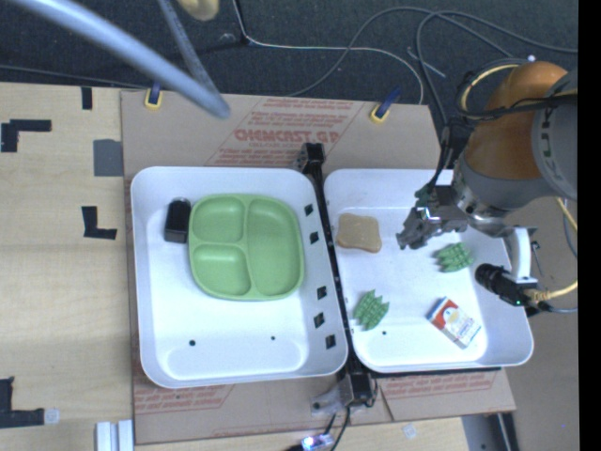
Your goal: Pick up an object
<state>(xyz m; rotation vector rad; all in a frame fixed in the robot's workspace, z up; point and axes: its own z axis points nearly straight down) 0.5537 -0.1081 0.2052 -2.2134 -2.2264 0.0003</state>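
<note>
Camera view: tool (414, 234) low in right bin (394, 346), between sponge (360, 232) and green toy (454, 257); finger state indiscernible.

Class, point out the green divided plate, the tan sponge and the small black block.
green divided plate (246, 247), camera view, centre divider.
tan sponge (360, 232), camera view, top face.
small black block (177, 221), camera view, top face.

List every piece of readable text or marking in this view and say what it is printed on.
"CHEMCAST GP": red print, partly hidden and faint, on the brown sheet behind the bins; the smaller red lines under it are too blurred to read.
The small red and white packet in the right bin: its print is too small to read.
The green divided tray, tan block and black object carry no visible text.
</note>
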